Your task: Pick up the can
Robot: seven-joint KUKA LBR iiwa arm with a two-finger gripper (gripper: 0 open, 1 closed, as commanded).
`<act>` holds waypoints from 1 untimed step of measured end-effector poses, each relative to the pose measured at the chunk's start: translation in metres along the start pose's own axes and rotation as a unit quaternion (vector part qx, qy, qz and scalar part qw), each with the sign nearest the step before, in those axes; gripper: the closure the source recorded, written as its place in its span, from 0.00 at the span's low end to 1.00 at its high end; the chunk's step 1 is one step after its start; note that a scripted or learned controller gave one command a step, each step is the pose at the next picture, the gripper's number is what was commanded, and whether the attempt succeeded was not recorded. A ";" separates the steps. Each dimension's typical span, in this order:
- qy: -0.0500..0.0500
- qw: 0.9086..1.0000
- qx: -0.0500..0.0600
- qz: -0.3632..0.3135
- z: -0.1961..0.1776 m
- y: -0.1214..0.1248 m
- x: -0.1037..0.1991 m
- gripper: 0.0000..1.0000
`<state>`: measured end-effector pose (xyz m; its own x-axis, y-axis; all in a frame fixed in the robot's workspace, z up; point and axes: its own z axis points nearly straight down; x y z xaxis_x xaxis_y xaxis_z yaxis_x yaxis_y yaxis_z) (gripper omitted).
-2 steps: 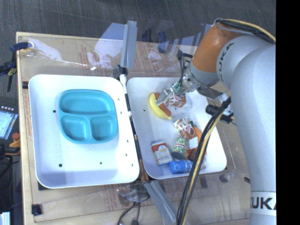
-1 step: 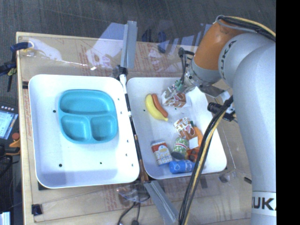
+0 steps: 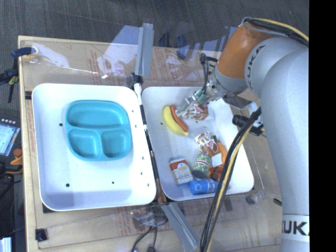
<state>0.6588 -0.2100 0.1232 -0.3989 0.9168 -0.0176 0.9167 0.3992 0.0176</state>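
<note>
Gripper (image 3: 195, 103) sits low at the back of the right bin (image 3: 157, 140), over a patterned packet (image 3: 199, 112) by the banana (image 3: 172, 121). Can't tell if it's open or closed. Can (image 3: 180, 171) lies on its side near the bin's front edge, well apart from the gripper, long axis approx. front-to-back.

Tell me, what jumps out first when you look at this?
The big grey arm with its orange band reaches in from the right, its gripper low over the far end of the right bin. The left bin holds a bright blue tray, and a yellow banana lies by the gripper.
</note>
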 end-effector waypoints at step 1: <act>0.000 1.000 0.000 0.000 0.000 0.000 0.000 0.00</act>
<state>0.6588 -0.2100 0.1232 -0.3989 0.9168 -0.0176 0.9167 0.3992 0.0176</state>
